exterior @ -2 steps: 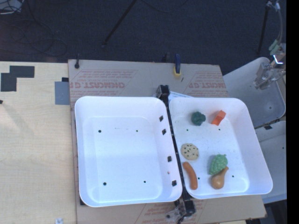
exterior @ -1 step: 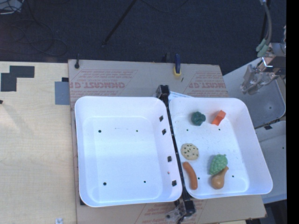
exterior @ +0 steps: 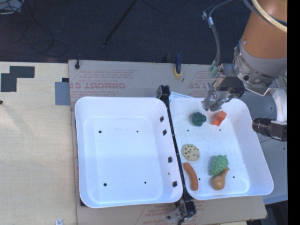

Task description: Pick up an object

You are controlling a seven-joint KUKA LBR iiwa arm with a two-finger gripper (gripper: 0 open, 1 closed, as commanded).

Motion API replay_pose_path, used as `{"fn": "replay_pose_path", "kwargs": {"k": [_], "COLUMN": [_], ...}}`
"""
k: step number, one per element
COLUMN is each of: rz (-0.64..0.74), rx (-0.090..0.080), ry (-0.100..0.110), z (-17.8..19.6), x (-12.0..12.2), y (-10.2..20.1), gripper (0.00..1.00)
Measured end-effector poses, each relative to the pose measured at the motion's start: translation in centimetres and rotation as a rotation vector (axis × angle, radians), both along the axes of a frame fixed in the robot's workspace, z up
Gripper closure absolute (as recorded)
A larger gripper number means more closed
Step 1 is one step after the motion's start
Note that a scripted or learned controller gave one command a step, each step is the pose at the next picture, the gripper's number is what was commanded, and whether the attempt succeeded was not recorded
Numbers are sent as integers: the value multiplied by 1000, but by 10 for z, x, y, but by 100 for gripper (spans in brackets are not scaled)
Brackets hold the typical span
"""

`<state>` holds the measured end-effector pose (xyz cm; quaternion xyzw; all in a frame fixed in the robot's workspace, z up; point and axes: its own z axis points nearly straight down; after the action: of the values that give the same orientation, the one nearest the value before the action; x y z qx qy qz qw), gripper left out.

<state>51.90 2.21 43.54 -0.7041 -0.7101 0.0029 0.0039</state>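
Overhead, tool point(exterior: 213, 102) hanging above right bin point(exterior: 253, 125), finger state impossible to tell, orange block point(exterior: 219, 118) just beneath it, dark green piece point(exterior: 198, 119) below-left, cookie point(exterior: 190, 152) farther down.

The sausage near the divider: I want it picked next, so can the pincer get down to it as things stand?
Probably yes. The sausage lies uncovered in the right bin, apart from the cookie and the pear. The pincer hangs over that bin's far end; the divider's closeness may crowd it.

Robot lab: 2 white bins point(exterior: 82, 125), cables point(exterior: 33, 27).
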Motion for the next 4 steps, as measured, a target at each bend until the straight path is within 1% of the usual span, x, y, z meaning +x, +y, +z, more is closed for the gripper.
{"fn": "replay_pose_path", "kwargs": {"k": [1,2,3,4], "rz": [-20,-9,2,1], "rx": [-5,-3,0,-2], "ry": [-11,-15,-5,2], "z": [37,107,92,8], "x": [-31,-43,-43,-36], "y": [-121,-132,-39,53], "gripper": [100,100,100,100]}}
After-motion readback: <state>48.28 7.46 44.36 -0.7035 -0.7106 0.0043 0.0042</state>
